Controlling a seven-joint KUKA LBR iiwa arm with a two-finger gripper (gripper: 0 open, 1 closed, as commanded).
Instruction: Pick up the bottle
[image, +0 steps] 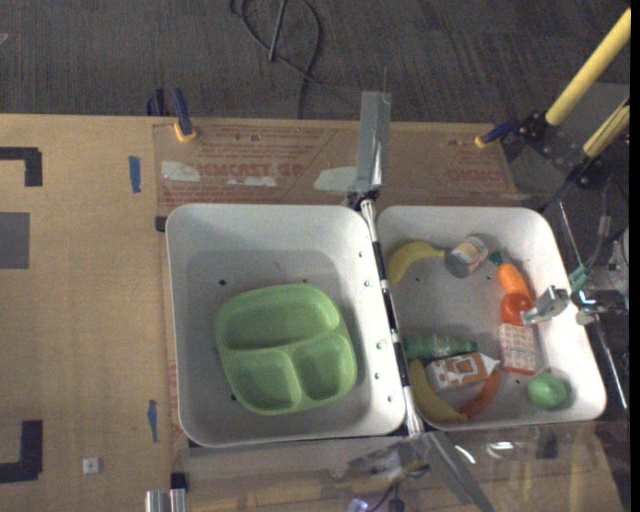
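**bottle lies by the divider, gripper across the bin**

the green bottle (436, 347), which i take to be the task's thing, lies on its side in the right bin (480, 218), one end near the wall shared with the left bin (190, 300). it looks simply dropped in with the rest. a small carton (461, 372) sits just beside it and a banana (423, 388) curls below.

the gripper (551, 300) is well apart, near the bin's right wall, close to an orange item (514, 288) too blurred to name. whether it is released or clenched, i cannot tell; nothing is visibly held.

the bin floor above the bottle is bare, so that looks like the easier approach. the wall and carton crowd its other sides.
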